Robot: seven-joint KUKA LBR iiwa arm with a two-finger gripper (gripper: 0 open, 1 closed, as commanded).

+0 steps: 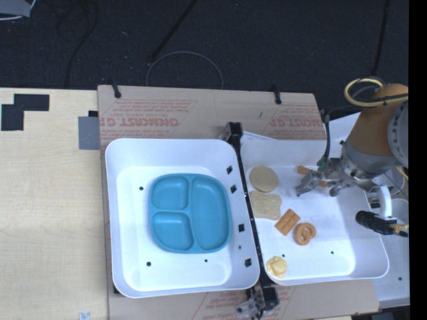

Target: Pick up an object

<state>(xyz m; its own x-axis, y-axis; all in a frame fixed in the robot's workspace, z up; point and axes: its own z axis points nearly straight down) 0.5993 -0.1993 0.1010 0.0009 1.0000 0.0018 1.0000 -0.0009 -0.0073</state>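
My gripper (308, 181) hangs low over the upper right part of the right bin (347, 259), reaching in from the right. To its left lie a round tan cookie (263, 178) and a pale bread slice (267, 205). An orange cracker (287, 221) and a small brown pretzel (305, 233) sit below the gripper, apart from it. A yellow piece (277, 267) rests near the bin's front edge. A small orange bit (303, 170) shows right at the gripper's tip; I cannot tell whether it is held.
The left bin (127, 245) holds a blue divided plate (189, 212). A black divider rail (241, 199) runs between the bins. The arm's grey body with its orange band (373, 129) stands over the right bin's far right corner.
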